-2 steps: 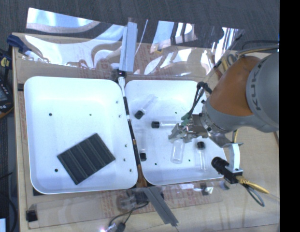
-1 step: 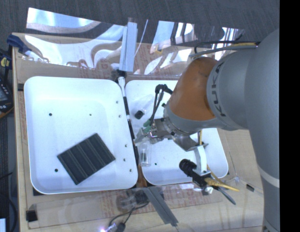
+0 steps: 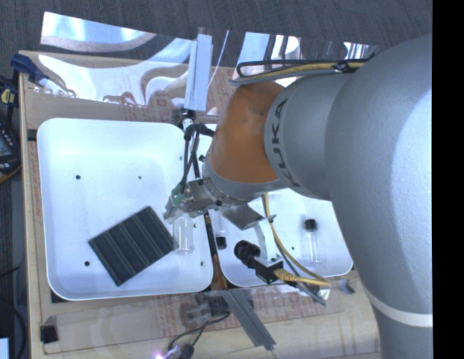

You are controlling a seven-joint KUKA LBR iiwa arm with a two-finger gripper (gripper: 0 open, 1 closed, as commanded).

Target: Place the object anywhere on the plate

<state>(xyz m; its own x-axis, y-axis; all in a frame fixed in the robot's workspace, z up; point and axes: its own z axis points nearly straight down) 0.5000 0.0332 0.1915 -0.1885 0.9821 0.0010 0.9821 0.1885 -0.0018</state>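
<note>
A dark grey ribbed plate (image 3: 132, 244) lies flat in the left bin (image 3: 82, 148), near its front right. A small clear vial (image 3: 184, 235) stands just off the plate's right edge, close to the bin's right wall. My gripper (image 3: 182, 203) hangs directly above the vial's top, at the end of the orange-banded wrist (image 3: 243, 144). The wrist and cables hide where the gripper meets the vial, so contact cannot be judged. A second clear vial (image 3: 311, 243) with a black cap lies in the right bin (image 3: 332, 264).
The big grey arm (image 3: 366, 163) covers most of the right bin. A black connector with a yellow cable (image 3: 255, 259) sits over that bin's front. The ridge between the two bins runs just right of the vial. A mirrored panel (image 3: 127, 47) stands behind the bins.
</note>
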